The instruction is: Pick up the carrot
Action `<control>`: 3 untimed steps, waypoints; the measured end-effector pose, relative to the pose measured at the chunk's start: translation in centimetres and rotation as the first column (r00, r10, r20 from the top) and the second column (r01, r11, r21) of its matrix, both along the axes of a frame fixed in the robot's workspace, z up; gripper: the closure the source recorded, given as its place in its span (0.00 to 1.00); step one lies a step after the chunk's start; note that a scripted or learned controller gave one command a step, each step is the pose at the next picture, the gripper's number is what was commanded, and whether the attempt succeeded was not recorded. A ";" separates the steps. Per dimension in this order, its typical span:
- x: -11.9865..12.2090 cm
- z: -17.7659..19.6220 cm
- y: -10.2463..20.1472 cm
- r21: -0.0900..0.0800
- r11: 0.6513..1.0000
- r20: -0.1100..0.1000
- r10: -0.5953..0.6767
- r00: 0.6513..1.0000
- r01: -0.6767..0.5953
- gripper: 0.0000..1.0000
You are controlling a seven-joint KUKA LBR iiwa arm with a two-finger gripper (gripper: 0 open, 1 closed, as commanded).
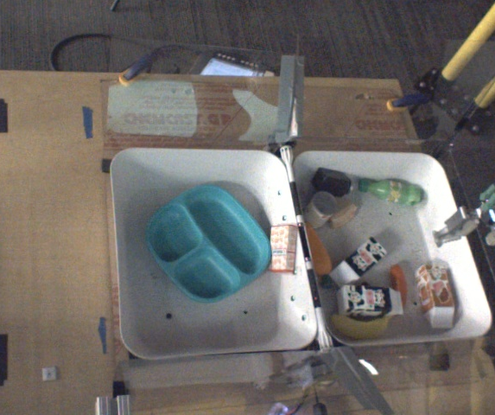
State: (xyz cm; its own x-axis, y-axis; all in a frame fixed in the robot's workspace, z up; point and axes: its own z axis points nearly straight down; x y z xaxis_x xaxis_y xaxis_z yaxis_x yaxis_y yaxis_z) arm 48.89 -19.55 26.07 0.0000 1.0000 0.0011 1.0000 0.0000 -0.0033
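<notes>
Camera view has the slim orange carrot (317,251) lying untouched in the right white bin (465,232), hard against its left wall, so the pick is all still to do. Its long axis runs far to near. The hand (454,227) at the right rim grips nothing; its opening I cannot tell.

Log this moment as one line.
carrot: right bin, left wall | gripper: right rim, apart | not picked
</notes>
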 end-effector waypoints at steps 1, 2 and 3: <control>-0.9 1.4 -2.2 -0.002 1.000 0.003 0.010 1.000 -0.010 0.00; 1.8 -5.3 -2.8 0.002 0.915 0.001 0.403 0.915 -0.403 0.00; 6.5 -17.2 -2.6 0.001 0.757 0.004 0.654 0.757 -0.654 0.00</control>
